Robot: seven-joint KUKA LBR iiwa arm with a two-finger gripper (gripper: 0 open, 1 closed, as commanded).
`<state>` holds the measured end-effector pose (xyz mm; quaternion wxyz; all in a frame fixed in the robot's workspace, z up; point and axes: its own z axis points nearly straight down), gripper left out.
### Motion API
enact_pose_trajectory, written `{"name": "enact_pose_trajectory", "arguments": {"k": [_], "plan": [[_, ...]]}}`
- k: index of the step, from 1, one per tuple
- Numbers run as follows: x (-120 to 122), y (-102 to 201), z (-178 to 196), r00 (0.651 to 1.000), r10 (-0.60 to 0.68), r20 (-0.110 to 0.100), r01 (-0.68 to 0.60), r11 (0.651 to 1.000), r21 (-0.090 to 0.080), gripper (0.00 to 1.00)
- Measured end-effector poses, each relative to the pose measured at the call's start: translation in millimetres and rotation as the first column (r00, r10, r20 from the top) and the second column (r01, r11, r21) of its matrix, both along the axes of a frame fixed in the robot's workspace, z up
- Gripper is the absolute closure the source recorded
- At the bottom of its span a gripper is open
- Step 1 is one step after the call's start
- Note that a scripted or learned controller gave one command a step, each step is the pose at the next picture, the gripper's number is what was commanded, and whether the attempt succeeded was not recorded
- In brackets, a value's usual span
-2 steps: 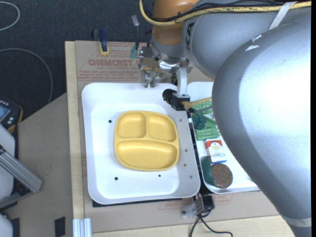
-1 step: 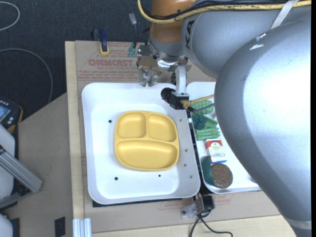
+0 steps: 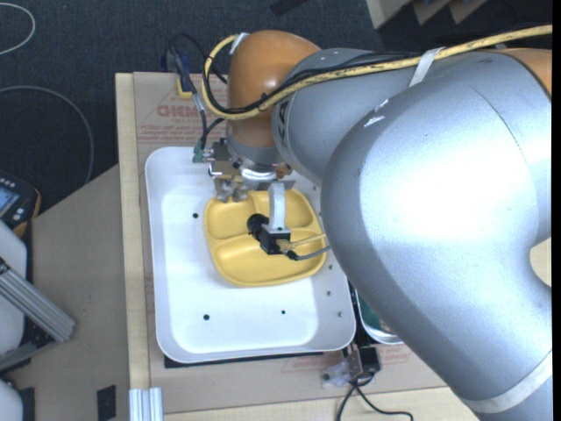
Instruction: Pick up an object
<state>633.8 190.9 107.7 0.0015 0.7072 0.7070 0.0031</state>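
A yellow divided plate (image 3: 250, 253) lies in the left white bin (image 3: 180, 261), toward its far middle. My gripper (image 3: 230, 185) hangs straight down over the plate's far rim, at or just above it. The wrist with its orange band stands right above the gripper and hides the far part of the plate. Nothing can be seen in the gripper's hold.
The grey arm covers nearly all of the right bin; a sliver of a round pale thing with a green rim (image 3: 382, 331) peeks out below it. The left bin's white floor (image 3: 237, 318) lies bare in front of the plate. Cables run along the bench's front edge (image 3: 355, 367).
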Motion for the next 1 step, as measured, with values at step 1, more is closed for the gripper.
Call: {"name": "enact_pose_trajectory", "arguments": {"k": [1], "plan": [[-44.3, -0.1, 16.1, 1.0, -0.001, -0.012, 0.001, 1.0, -0.002, 1.0]]}}
